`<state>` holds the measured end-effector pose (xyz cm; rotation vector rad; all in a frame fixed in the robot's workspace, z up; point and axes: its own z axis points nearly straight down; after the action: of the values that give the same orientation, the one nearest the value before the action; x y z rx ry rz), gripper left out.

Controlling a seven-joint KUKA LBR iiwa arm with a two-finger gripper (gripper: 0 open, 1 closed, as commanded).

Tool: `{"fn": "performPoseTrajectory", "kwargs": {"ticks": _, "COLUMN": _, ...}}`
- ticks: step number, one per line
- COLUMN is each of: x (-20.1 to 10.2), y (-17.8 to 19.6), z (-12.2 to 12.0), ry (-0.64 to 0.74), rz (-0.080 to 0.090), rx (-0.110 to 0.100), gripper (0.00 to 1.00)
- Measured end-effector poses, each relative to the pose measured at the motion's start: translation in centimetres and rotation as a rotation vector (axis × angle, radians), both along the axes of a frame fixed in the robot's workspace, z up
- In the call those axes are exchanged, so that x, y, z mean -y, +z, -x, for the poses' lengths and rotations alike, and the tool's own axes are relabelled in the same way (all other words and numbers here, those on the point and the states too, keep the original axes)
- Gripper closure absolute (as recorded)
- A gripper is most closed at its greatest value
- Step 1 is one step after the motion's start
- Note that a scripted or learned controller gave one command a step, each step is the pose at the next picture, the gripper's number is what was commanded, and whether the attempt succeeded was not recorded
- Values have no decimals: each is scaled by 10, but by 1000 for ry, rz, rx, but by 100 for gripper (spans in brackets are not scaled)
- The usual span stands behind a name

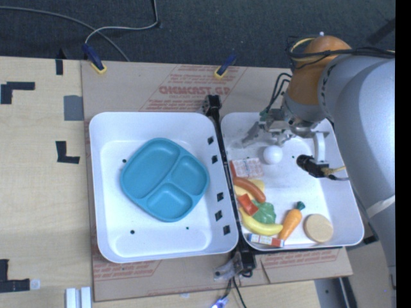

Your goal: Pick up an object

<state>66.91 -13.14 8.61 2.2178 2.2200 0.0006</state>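
My gripper (277, 132) hangs over the far part of the right bin (340, 201), under the orange band (316, 69) of the arm. A small white ball (273, 154) lies just below it in the view; I cannot tell whether they touch. Nearer the front of that bin lie a pale packet (247, 167), an orange sausage (249, 188), a red and green toy piece (257, 208), a yellow banana (261, 224), a carrot (290, 222) and a round tan biscuit (318, 228).
The left bin (109, 172) holds a blue divided plate (165, 179). The bins meet at a black-clipped wall (221, 172). The grey arm (363, 127) covers the right bin's right side. A black cable end (311, 165) hangs beside the ball.
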Motion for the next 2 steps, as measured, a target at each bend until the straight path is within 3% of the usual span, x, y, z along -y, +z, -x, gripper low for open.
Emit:
{"fn": "performPoseTrajectory", "kwargs": {"ticks": 1, "x": 0, "y": 10, "z": 0, "ry": 1, "rz": 1, "rx": 0, "gripper": 100}}
{"fn": "performPoseTrajectory", "kwargs": {"ticks": 2, "x": 0, "y": 10, "z": 0, "ry": 1, "rz": 1, "rx": 0, "gripper": 0}}
